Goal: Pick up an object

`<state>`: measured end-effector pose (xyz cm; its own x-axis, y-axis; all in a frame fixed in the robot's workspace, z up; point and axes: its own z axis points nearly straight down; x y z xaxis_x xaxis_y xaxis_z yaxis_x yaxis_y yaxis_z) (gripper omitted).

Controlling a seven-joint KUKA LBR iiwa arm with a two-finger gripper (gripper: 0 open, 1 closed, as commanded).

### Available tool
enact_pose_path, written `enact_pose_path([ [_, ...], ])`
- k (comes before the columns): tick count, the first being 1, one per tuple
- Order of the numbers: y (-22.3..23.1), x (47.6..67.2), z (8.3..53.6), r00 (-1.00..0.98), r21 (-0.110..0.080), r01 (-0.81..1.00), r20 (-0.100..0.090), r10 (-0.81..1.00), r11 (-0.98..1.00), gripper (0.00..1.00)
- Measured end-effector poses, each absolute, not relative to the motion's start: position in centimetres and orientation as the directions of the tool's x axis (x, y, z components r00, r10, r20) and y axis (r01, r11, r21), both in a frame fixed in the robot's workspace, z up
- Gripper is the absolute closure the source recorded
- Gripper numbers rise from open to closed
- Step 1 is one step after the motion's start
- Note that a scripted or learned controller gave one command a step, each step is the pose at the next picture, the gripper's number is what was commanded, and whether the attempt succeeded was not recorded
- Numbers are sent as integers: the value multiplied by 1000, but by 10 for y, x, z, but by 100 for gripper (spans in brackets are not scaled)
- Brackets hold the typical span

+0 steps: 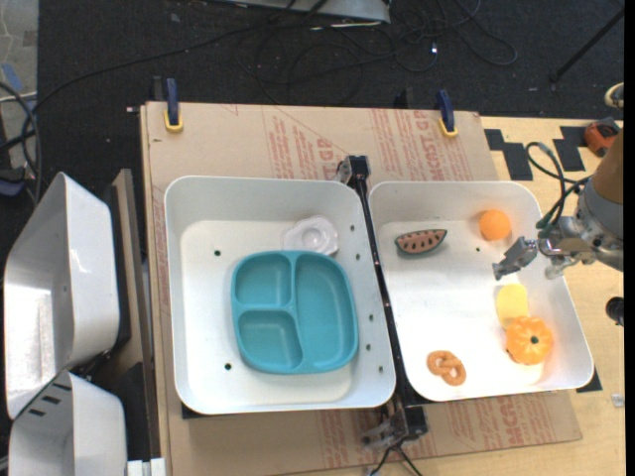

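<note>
My gripper (pixel 531 268) hangs over the right edge of the right bin (pixel 417 365), open, with nothing between its fingers. Just below it lies a yellow block (pixel 512 300), touching an orange pumpkin-like toy (pixel 529 340). An orange ball (pixel 495 225) sits up and left of the gripper. Further left a watermelon slice (pixel 421 240) lies near the bin's back, and a pretzel (pixel 446 367) lies near its front.
The left bin (pixel 193 365) holds a teal divided plate (pixel 294 311) and a small clear cup (pixel 315 235) behind it. A black divider (pixel 377 286) runs between the bins. Cables (pixel 544 167) trail at the back right. White tubs (pixel 55 286) stand off the bench's left.
</note>
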<state>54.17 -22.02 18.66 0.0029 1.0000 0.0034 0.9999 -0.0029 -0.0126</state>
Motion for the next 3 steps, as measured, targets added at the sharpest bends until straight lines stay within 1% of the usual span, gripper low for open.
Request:
enact_pose_path([
  [1,-220,545,193,-1,-1,1000,0,1000,1,0],
  [2,-217,544,150,0,-4,1000,1,1000,0,0],
  [3,-216,544,96,1,-4,1000,2,1000,-1,0],
])
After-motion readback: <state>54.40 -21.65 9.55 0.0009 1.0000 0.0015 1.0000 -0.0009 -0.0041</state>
